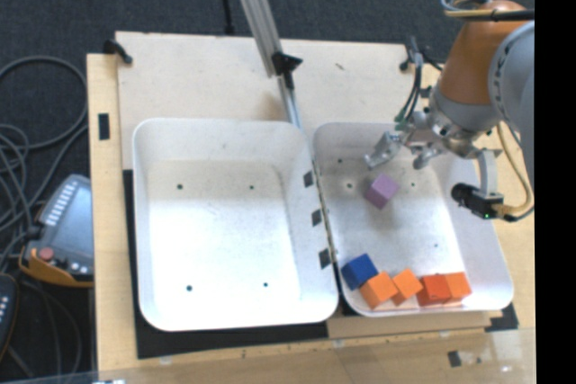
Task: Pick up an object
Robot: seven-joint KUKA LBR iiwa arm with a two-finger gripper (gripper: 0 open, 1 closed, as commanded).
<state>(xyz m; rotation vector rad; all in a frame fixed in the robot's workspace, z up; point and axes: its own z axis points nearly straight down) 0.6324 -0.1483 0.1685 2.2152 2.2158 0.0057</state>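
Note:
A purple cube (382,190) lies near the middle of the right bin (468,229). Along that bin's front wall sit a blue cube (360,269) and several orange blocks (418,286). My gripper (401,154) hangs over the back of the right bin, just above and slightly right of the purple cube. Its two fingers (378,152) are spread apart, open, with nothing between them. The grey arm with its orange band (472,58) comes in from the right.
The left bin (153,193) stands beside the right one on the wooden bench. A slanted metal pole (256,4) rises behind the bins. Cables and a handheld pendant (63,229) lie on the floor at the left.

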